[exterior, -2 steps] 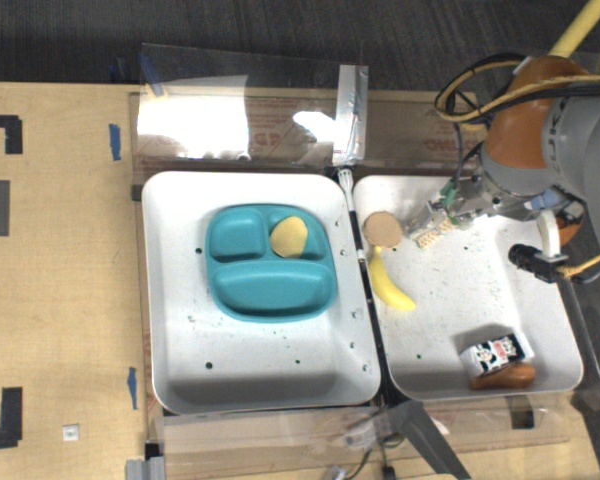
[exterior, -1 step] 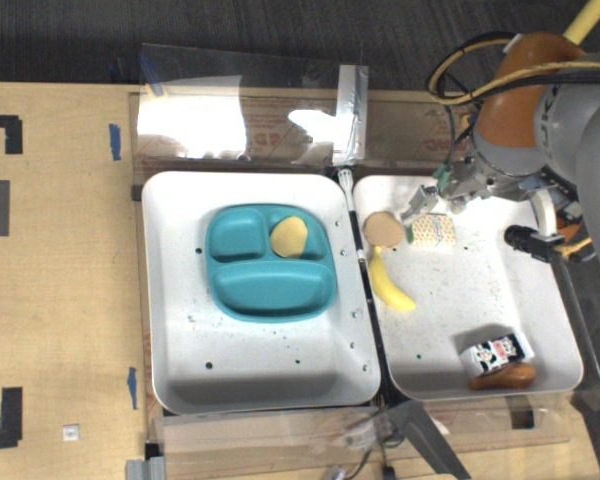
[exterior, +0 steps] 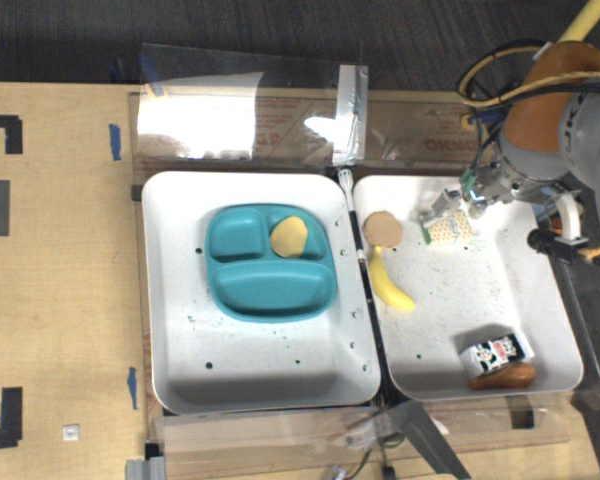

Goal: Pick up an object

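Counter: tan board surface carrying two shallow white bins side by side.

Left bin: holds a teal divided plate; a yellow round fruit sits in the plate's upper right compartment.

Right bin: holds the loose items listed below.

Arm: grey with orange band, entering at the upper right, wrist over the bin's top right corner.

Banana: lies flat near the bin's left wall, just below the brown round piece.

Small carton: black and white print, lower right corner, touching a brown oblong item beneath it.

Brown round piece: upper left of the bin.

Speckled packet: pale, dotted, upper middle; the likely target.

Claw: poised at the packet's upper edge; whether spread or pressed together cannot be told.

Handling note: nothing is visibly gripped yet. A good grasp likely calls for centring over the packet, descending straight, and closing across its narrow side, well apart from the brown round piece.
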`<state>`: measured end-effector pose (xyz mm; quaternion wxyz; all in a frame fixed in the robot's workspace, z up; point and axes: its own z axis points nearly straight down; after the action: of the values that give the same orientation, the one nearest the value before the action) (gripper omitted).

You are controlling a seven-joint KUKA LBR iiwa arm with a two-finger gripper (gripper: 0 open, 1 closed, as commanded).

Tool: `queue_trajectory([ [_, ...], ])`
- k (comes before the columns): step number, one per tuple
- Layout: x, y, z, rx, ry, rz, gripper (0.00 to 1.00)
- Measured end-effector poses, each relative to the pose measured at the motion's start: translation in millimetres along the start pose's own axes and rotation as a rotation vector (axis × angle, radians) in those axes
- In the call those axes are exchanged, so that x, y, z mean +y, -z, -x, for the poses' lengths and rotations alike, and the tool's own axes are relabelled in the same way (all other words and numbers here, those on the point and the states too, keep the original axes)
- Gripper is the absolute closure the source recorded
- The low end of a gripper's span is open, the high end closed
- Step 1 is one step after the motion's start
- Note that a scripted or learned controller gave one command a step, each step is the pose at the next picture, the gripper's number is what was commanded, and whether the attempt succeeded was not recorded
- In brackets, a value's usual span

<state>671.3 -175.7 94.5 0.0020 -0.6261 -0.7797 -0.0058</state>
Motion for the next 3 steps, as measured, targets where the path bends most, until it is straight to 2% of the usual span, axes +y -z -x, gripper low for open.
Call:
queue_trajectory([
  [1,12.2,67.2,-53.8,-0.013,-0.065,0.009,0.00],
  [2,-5.3,1.2,-28.7,-0.017,-0.160,0.014,0.00],
  [3,-50.2,33.2,-59.4,-0.011,-0.095,-0.003,0.00],
])
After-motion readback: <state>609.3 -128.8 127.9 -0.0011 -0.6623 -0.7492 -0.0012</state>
